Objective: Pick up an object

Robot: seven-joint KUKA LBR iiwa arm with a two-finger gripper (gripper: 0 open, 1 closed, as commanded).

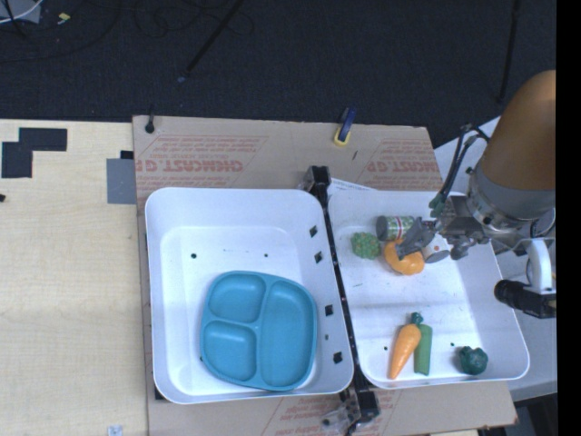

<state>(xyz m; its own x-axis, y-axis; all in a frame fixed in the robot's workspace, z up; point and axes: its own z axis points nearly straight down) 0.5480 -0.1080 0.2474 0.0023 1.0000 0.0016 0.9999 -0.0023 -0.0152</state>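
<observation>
Jaws point(419, 243) of the grey arm hang low in the right white bin point(508, 334), right over the small orange rounded toy point(405, 262), which lies at the bin's upper middle, just beside a green knobbly piece point(366, 245) and a small can point(397, 226). Whether the jaws are parted or clenched, I cannot tell; the toy sits just below-left of them.
</observation>
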